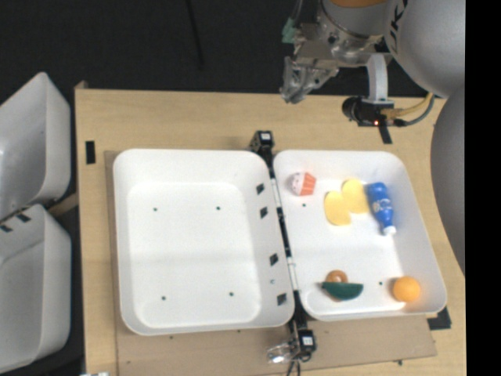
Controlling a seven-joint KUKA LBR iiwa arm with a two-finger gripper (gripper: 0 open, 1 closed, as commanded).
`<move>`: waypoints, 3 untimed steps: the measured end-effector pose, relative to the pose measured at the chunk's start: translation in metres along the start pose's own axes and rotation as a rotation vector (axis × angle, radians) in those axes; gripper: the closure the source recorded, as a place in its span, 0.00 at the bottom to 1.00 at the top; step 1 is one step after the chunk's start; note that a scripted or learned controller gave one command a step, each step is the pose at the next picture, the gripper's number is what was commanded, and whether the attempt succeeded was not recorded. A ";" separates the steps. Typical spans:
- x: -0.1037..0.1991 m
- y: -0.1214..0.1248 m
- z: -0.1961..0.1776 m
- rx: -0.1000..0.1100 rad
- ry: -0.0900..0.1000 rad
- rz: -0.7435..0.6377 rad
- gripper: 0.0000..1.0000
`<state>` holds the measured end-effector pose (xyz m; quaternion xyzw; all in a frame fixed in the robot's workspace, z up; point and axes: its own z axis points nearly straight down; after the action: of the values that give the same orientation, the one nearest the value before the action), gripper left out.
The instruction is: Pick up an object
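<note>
Tan wooden bench (94, 210), pictured from above at a slant. Grey KUKA arm (427, 30) with an orange band, reaching in past the far right corner of the right bin (415, 210), a shallow white tray and the reference point for everything else here. Left bin (125, 233), a matching white tray, pressed against the right bin's left wall, with black clips (262, 188) spaced down the seam between them.

Gripper (296, 91) hanging over bare bench just beyond the right bin's far left corner, pointed downward, well apart from everything inside that bin. No telling from this angle how wide the claw stands, or whether anything sits in its grasp.

All loose objects lying on the right bin's floor:

- Pale yellow piece (343, 204), rounded and flat-looking, in the bin's far half near its middle.
- Blue bottle (380, 207) with a white cap, on its side just beside the yellow piece, toward the bin's right wall, cap toward the near wall.
- Dark green wedge (343, 291) close to the bin's near wall, left of centre.
- Orange ball (406, 289) in the bin's near right corner.
- Small white-and-orange object (300, 183) in the bin's far left corner, too small to identify.
- Brown ring (337, 277) touching the green wedge's far edge.
</note>
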<state>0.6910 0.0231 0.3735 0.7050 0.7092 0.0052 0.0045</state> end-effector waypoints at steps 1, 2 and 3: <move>0.092 -0.001 -0.016 0.010 0.002 -0.004 1.00; 0.024 -0.047 -0.030 0.015 -0.003 0.011 1.00; 0.074 0.002 -0.187 -0.008 0.000 0.000 1.00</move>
<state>0.6901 0.0969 0.5608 0.7050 0.7091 0.0079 0.0072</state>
